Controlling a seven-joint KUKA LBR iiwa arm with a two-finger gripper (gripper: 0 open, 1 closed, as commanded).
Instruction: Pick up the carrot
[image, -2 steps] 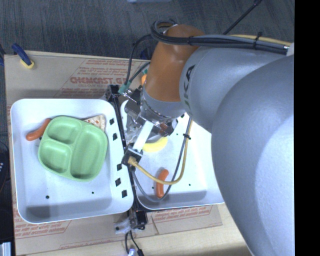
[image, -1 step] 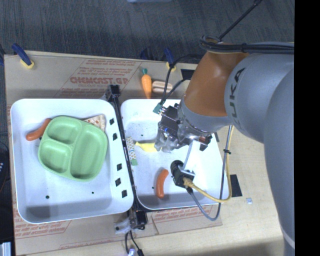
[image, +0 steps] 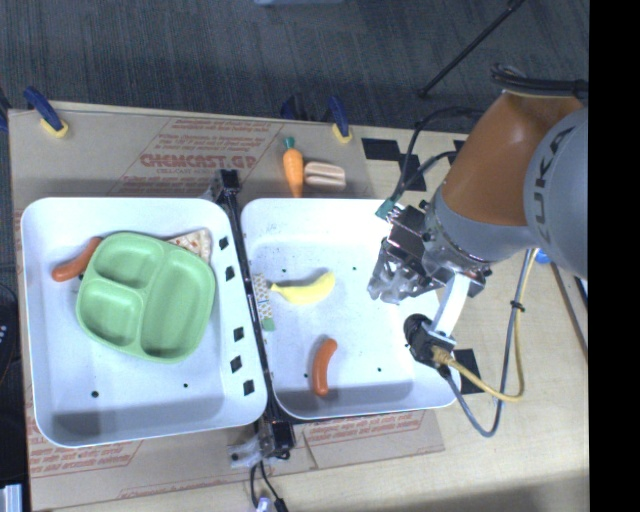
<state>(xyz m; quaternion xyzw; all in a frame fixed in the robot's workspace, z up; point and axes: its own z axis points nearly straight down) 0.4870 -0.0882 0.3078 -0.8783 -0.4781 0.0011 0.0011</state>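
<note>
Behind the bins on cardboard lies the small green-topped orange carrot (image: 292, 168); the jaws' (image: 392, 283) opening can't be told.

My bench (image: 500, 450) carries a printed cardboard sheet (image: 190, 155) under two white bins, left (image: 40, 330) and right (image: 370, 225), touching side by side, with the carrot (image: 292, 170) and a small layered block (image: 325, 176) on the cardboard behind them.

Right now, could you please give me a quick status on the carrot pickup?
Gripper over right bin, holding nothing. Carrot outside, behind the bins, beside a wooden block. Nothing blocking it.
</note>
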